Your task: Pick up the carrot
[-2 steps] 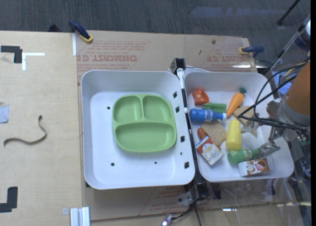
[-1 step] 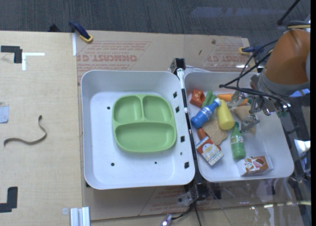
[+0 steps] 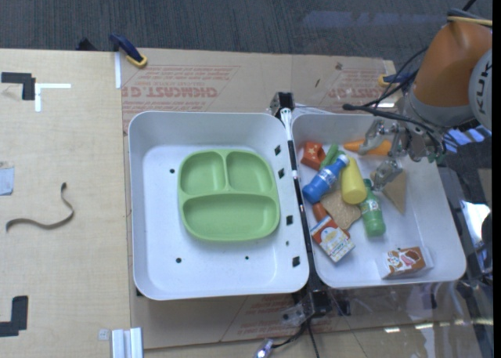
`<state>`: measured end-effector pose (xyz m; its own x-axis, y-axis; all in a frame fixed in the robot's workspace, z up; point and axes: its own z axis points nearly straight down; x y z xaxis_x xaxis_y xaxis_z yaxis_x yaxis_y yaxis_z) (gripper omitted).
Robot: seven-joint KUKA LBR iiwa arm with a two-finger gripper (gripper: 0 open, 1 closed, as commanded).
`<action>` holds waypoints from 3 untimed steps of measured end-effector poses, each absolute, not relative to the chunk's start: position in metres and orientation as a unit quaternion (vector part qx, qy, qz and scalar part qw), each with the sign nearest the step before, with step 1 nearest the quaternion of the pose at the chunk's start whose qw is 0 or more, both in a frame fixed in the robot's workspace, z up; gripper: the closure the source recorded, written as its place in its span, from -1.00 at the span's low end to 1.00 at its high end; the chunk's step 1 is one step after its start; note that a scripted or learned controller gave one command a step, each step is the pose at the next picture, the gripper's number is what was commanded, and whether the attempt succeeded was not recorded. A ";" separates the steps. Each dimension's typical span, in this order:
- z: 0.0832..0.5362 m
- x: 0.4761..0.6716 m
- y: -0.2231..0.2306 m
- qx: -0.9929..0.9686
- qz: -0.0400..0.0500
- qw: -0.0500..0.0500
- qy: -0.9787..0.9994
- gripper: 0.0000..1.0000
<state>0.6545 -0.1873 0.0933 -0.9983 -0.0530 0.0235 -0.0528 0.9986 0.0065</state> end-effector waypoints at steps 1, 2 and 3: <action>0.105 0.660 -0.188 0.026 0.001 -0.003 -1.000 1.00; 0.103 0.657 -0.187 0.026 -0.002 0.006 -1.000 -1.00; 0.116 0.661 -0.187 0.026 0.000 -0.004 -1.000 1.00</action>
<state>0.6609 -0.1872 0.1156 -0.9986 -0.0529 -0.0074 -0.0529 0.9986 -0.0008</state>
